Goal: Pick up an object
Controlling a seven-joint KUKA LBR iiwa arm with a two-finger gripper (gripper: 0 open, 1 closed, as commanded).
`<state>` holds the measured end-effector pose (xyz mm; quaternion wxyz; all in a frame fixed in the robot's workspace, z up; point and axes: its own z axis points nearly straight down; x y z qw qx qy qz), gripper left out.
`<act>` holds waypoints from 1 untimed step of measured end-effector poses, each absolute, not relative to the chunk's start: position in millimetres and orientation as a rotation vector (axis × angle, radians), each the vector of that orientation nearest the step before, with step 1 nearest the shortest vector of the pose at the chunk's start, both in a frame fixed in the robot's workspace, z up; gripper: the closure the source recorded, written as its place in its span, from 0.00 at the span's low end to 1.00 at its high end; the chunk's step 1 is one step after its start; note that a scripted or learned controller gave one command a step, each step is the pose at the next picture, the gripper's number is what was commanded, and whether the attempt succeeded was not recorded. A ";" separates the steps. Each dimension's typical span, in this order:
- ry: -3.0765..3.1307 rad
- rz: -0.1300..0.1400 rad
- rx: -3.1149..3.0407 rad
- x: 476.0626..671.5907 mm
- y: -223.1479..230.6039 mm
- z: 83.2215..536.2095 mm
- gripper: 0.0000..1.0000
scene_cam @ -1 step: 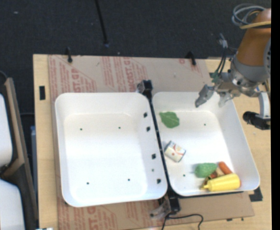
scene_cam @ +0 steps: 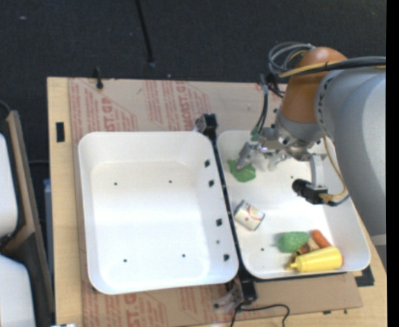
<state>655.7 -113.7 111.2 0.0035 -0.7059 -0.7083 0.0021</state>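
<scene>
Gripper (scene_cam: 259, 157) fingers are spreading apart over the far left part of the right bin (scene_cam: 352, 230), one finger reaching down toward a small green object (scene_cam: 243, 172) and seeming to touch its upper edge, though nothing is sitting between the fingers. That green piece is lying just beside the divider between the two bins. The grey arm (scene_cam: 352, 128) with its orange band (scene_cam: 307, 87) is coming in from the right, cables looping above the wrist. Nearer in the same bin, a small white cup-like object (scene_cam: 248, 216) is lying on its side close to the divider. At the near right corner, a second green lump (scene_cam: 292, 240), a small orange piece (scene_cam: 320, 238) and a yellow bottle (scene_cam: 317, 260) are clustering together, touching or nearly so. The left bin (scene_cam: 90, 176) is sitting alongside on the brown bench (scene_cam: 131, 104).
</scene>
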 end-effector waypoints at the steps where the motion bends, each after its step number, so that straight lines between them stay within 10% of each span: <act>1: -2.222 0.000 -2.220 637.4 -95.3 100.4 0.00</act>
